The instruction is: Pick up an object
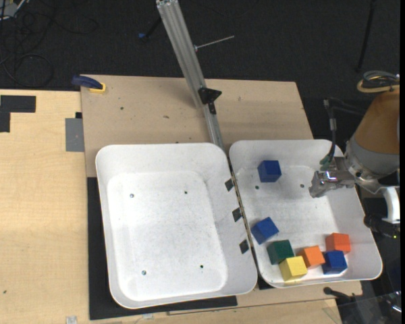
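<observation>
The right bin holds several small cubes. A blue cube sits alone near its back, and another blue cube lies near the left wall. At the front right, a green cube, a yellow cube, an orange cube, a red-orange cube and a blue cube cluster together. My gripper hangs over the bin's right side, right of the lone blue cube and behind the cluster, with nothing seen in it.
The left bin stands beside the right one, with black clips along the shared edge. A slanted aluminium bar rises behind the bins. The arm's orange band is at the right edge.
</observation>
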Controlling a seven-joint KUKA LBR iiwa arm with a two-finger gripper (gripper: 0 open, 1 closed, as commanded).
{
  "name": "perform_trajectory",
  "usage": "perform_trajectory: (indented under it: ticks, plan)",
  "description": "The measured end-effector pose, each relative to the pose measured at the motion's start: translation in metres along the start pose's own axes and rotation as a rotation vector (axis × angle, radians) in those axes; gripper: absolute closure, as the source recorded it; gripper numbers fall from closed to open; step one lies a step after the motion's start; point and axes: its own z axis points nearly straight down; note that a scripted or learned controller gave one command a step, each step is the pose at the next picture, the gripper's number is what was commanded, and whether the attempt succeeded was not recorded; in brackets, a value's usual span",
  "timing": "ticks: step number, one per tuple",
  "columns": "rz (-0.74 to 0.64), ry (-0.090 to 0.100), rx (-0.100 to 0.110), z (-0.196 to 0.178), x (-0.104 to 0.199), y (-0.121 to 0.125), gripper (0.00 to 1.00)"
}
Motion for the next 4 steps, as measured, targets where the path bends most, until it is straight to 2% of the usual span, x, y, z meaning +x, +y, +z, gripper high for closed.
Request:
perform_trajectory:
  ticks: [1,2,3,4]
  plan:
    - [0.0,0.0,-0.001,-0.049,0.002,0.01,1.0]
    - [-0.001,-0.001,-0.002,-0.113,0.0,0.008,1.0]
    - [-0.002,0.003,0.007,-0.097,0.047,-0.006,1.0]
    - [-0.003,0.004,0.007,-0.098,0.107,-0.017,1.0]
